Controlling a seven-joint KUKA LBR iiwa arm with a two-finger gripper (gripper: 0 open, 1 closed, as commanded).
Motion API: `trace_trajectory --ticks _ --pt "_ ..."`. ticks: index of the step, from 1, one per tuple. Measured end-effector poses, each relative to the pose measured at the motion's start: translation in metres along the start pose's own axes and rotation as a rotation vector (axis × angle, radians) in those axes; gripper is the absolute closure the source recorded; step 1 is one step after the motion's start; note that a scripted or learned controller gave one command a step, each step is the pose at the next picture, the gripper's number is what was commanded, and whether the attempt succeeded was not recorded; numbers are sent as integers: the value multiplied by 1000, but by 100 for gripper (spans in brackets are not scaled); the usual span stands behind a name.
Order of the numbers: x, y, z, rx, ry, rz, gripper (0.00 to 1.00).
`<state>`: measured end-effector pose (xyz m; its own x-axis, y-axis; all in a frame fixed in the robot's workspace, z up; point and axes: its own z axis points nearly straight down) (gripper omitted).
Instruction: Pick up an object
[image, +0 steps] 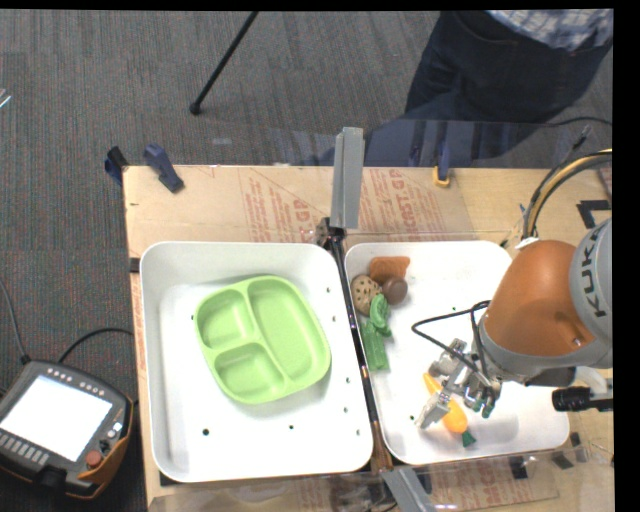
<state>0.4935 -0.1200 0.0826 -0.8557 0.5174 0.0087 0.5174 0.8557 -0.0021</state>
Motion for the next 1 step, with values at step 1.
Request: trace_trajectory --ticks 1 --pt "0 1 -6 1 5 -5 100"
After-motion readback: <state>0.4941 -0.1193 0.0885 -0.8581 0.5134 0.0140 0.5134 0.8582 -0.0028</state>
